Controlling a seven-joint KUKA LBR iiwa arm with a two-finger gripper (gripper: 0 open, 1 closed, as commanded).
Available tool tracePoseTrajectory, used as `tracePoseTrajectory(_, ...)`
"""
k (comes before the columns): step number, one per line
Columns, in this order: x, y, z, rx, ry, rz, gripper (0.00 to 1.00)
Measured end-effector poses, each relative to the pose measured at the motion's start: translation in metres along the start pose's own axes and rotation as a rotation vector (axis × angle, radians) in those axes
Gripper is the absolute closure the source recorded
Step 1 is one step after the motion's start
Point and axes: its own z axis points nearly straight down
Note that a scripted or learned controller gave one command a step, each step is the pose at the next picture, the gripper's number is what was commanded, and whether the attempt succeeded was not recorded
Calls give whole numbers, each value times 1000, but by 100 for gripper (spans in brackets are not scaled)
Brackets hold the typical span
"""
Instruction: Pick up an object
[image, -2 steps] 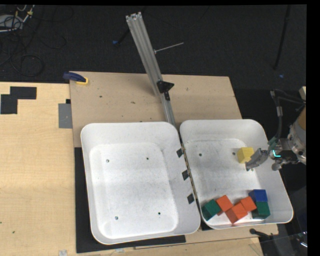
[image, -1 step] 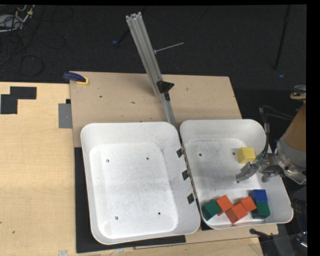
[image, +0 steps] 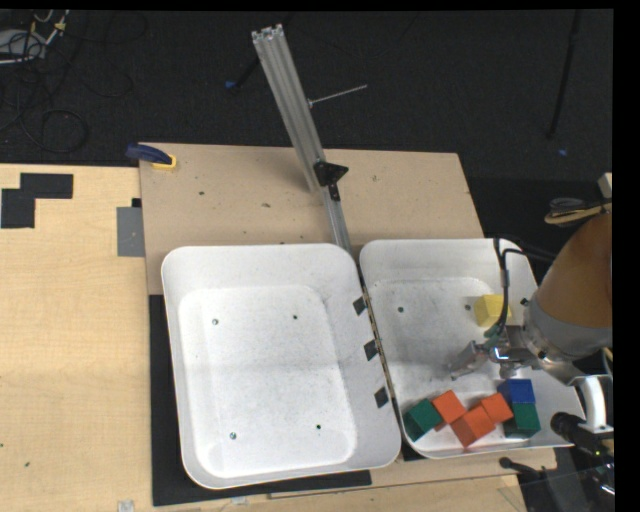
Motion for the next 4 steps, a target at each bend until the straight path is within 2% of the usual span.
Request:
tracePoseTrajectory(1,0,1,32,-8,-2,2,0)
tracePoseTrajectory(2,0,0,21,-7,0,9,100)
tracePoseTrajectory(4,10,-1,-89,-14,-5,-3,100)
